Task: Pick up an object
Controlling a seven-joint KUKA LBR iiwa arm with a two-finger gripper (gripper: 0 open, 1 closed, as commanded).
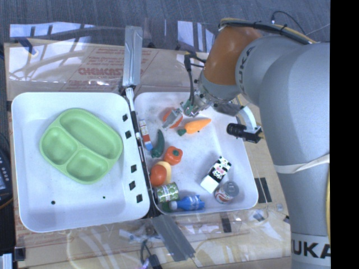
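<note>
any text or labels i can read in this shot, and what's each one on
"KUKA", only partly in frame, in dark letters on the grey arm at lower right.
Red print on the cardboard sheet behind the bins: one larger red word, too blurred to read for sure; the smaller lines are unreadable.
Label on the small green can: too small to read.
Label on the blue bottle: too small to read.
Black-and-white carton: a pattern, no legible words.
</note>
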